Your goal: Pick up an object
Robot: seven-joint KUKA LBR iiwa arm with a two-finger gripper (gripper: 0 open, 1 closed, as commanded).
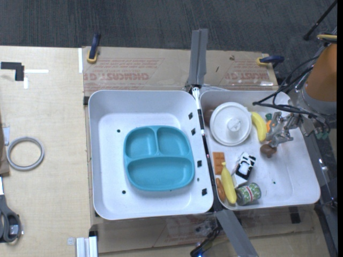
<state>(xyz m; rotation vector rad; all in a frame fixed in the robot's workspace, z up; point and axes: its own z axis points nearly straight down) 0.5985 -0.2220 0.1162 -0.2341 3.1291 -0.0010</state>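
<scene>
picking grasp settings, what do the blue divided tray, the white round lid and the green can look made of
Blue divided tray: looks like moulded plastic, matte, one even colour with rounded compartment edges.
White round lid: probably plastic, smooth with a slight sheen, concentric ridges and a centre knob.
Green can: likely metal or a toy copy with a printed label; too small to tell.
</scene>
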